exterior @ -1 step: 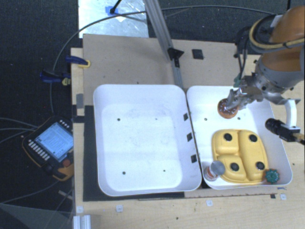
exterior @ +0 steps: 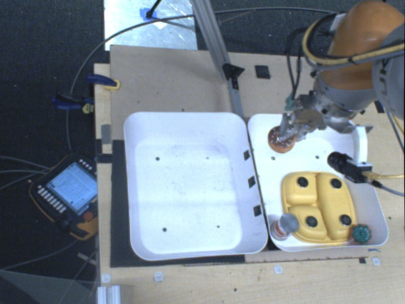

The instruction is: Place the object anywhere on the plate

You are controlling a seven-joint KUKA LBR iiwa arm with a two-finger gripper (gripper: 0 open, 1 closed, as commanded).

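A yellow sectioned plate (exterior: 319,206) lies in the near half of the right bin (exterior: 266,128). A small round brown object (exterior: 280,143) rests on the bin floor at the far left, beyond the plate. My gripper (exterior: 288,128) points down right over that brown object, its tip at the object's top; the grip itself is hidden by the gripper body. A small item with a grey cap (exterior: 285,224) stands at the plate's near left corner. At the plate's near right corner sits a green knobbly piece (exterior: 361,234).
The left bin (exterior: 136,189) lies beside the right one, their rims meeting at black clips (exterior: 251,181). A black cylindrical part with a cable (exterior: 345,163) hangs over the right bin's right side. A metal pole (exterior: 215,37) slants across the bench behind the bins.
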